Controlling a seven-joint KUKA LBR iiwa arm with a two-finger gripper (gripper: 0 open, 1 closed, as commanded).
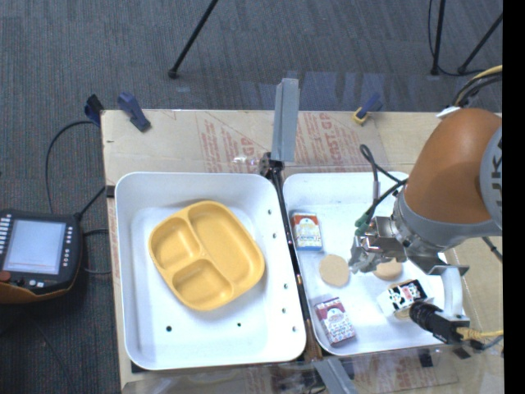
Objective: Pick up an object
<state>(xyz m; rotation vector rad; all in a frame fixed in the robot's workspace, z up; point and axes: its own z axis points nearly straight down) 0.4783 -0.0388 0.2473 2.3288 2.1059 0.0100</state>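
My gripper (365,253) hangs low over the middle of the right bin (344,189), under the orange wrist band. A round tan disc (333,271) lies just to its left, and a second tan piece (389,270) lies just to its right, partly covered by the gripper body. A small card box with a blue and red label (307,230) lies at the bin's left side. A dark red box (335,320) rests near the front edge. A black-and-white item (404,295) lies at the front right. I see nothing lifted off the bin floor.
The left bin (139,318) holds a yellow divided plate (207,253). A grey upright post (285,125) stands behind the seam between the bins. Cables run beside the arm at right. A tablet pendant (37,251) lies off the bench at far left.
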